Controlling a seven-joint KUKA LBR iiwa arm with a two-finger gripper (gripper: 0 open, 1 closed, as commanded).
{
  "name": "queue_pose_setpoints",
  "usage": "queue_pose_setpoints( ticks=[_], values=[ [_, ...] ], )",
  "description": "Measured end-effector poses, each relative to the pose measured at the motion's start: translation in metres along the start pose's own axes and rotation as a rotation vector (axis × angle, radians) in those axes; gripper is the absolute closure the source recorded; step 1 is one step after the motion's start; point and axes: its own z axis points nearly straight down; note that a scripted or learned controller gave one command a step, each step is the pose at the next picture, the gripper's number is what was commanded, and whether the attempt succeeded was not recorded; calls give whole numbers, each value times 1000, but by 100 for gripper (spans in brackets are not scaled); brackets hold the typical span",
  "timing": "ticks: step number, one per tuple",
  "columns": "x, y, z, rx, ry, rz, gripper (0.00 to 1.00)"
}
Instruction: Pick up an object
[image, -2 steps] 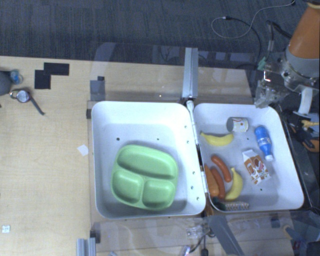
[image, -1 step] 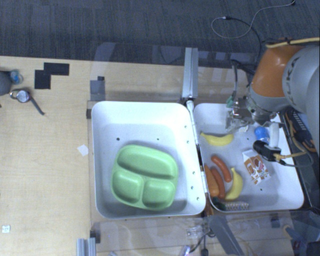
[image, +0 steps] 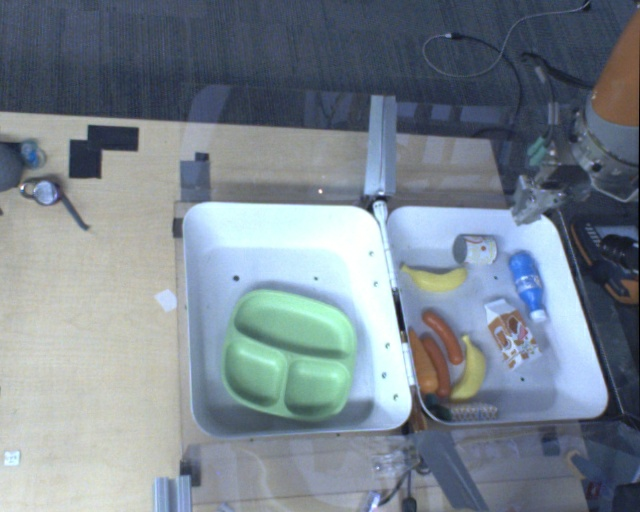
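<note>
Hovering hand (image: 530, 203) above right bin (image: 578, 330) corner

The counter (image: 90, 330) looked like pale, matt wood. Both white bins (image: 205, 260) seemed smooth plastic with a soft sheen. The green divided plate (image: 290, 352) appeared matt plastic. At three o'clock, the blue bottle (image: 526, 283) looked glossy, the hot dogs (image: 441, 335) shiny.

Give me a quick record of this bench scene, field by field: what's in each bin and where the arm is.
left bin: green three-compartment plastic plate
right bin: two yellow bananas, two orange-red sausages, blue plastic bottle, small grey can on its side, white printed packet, dark brush
arm: above right bin's far right corner
pincer: holding nothing visible
</note>
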Motion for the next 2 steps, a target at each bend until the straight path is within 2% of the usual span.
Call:
queue_pose_setpoints(
  ticks=[1,2],
  values=[
    [5,35,203,5,2,-147,100],
    [0,29,131,3,1,84,100]
  ],
)
